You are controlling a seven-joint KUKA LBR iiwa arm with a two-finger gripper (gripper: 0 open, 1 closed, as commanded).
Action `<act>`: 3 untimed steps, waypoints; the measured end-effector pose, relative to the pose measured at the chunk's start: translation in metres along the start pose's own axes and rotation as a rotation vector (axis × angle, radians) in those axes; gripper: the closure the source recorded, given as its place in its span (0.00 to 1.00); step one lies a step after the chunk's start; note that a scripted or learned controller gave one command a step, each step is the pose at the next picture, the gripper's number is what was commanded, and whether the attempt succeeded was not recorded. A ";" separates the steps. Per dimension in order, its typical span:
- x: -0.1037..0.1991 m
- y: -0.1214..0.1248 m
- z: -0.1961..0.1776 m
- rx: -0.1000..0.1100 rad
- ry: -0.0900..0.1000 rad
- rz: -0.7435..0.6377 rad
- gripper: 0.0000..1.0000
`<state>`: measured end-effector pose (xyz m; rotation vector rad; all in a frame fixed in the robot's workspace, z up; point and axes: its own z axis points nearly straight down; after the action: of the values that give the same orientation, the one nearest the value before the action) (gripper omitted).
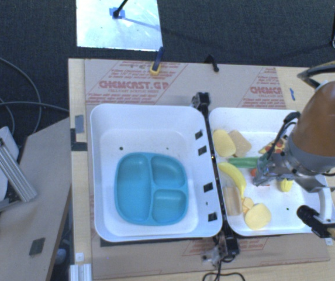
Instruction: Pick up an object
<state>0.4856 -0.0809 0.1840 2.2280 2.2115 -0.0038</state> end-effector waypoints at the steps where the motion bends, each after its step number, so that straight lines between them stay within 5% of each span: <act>1: -0.014 0.106 0.094 -0.007 0.002 -0.013 1.00; 2: 0.061 0.188 -0.008 -0.018 0.005 -0.021 1.00; 3: 0.057 0.149 0.000 0.002 0.003 -0.007 1.00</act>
<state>0.6351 -0.0249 0.1839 2.2224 2.2222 -0.0016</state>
